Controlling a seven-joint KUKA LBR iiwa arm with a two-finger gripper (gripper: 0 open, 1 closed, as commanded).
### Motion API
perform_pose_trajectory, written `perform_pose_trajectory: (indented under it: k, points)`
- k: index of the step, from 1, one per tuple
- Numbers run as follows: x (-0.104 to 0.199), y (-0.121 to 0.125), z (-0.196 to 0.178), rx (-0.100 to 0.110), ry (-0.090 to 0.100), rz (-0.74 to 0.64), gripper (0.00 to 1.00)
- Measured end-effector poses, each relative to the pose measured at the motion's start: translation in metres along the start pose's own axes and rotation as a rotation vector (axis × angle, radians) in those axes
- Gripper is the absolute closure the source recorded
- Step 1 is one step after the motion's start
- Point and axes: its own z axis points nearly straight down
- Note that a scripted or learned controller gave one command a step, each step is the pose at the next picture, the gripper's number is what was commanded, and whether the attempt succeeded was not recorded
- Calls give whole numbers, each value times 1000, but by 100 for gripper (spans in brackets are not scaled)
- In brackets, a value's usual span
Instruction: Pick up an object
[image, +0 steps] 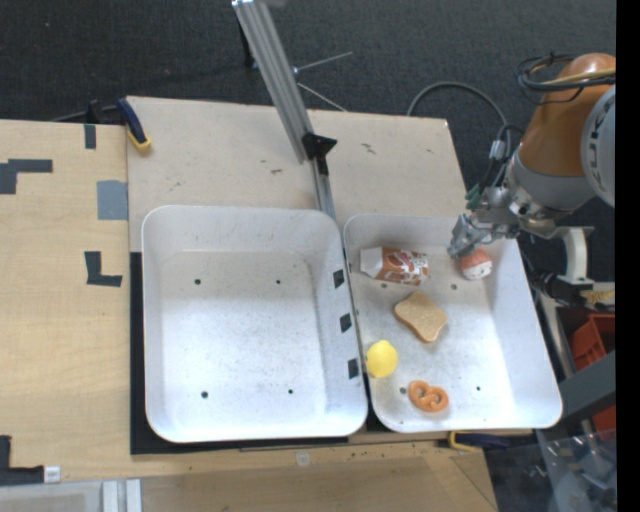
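Observation:
My gripper hangs over the far right part of the right bin. A small red and white object lies right at its tip, touching or just below it. A white and brown carton lies on its side to the left of the gripper. Toward the front of the bin are a slice of bread, a yellow lemon against the left wall, and an orange pretzel.
The left bin stands beside the right one, their rims touching. A slanted metal pole crosses the bench behind the bins. A cable loops at the back right.

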Motion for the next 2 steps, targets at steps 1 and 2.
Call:
perform_pose_trajectory:
  k: [1,2]
  points:
    - [55,-12,-11,1,2,-5,100]
    - [103,-23,-3,3,2,-4,100]
